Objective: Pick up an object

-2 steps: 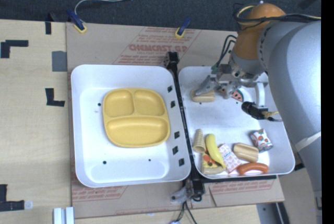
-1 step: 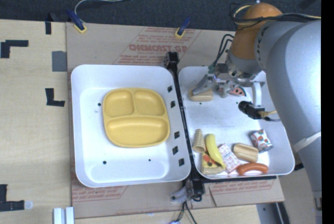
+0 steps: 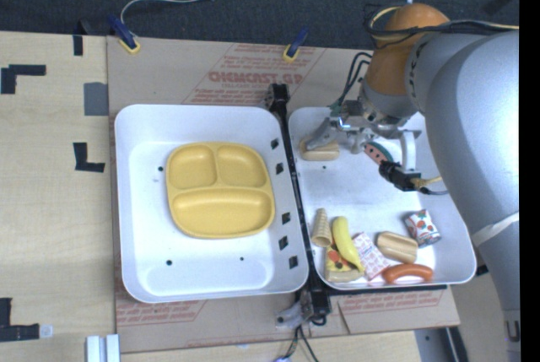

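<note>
Two white bins sat side by side on the bench. The left bin (image 3: 135,183) held a yellow divided plate (image 3: 221,189). The arm (image 3: 472,116) reached in from the right, its gripper (image 3: 325,135) low over the right bin's (image 3: 371,191) far-left corner, just above a tan bun (image 3: 320,153). Along that bin's near edge lay a cone (image 3: 321,228), a banana (image 3: 344,240), a hot dog (image 3: 396,246), a sausage (image 3: 407,272) and a small red carton (image 3: 422,226).
</note>
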### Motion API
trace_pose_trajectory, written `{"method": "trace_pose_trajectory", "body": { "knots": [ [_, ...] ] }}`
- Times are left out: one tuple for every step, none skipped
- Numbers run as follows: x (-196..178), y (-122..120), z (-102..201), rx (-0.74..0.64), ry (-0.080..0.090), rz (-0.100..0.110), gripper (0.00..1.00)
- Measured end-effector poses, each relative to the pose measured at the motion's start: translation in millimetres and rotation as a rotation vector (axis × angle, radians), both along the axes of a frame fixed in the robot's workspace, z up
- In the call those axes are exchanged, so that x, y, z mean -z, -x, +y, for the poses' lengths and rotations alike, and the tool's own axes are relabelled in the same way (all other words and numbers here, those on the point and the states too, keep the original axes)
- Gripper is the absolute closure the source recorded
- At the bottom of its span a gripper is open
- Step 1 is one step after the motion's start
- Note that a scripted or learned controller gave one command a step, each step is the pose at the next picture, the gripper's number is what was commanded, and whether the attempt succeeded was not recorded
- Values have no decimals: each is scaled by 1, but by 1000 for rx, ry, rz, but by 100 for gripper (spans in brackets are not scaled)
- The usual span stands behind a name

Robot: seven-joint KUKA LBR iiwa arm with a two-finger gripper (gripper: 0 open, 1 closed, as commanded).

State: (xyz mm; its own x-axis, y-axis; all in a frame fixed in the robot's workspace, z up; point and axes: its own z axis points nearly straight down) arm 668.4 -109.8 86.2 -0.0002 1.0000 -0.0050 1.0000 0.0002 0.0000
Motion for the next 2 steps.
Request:
{"method": "trace_pose_trajectory", "body": {
  "knots": [
    [-12, -2, 2, -2, -2, -5, 100],
    [-161, 41, 21, -2, -4, -2, 100]
  ]
}}
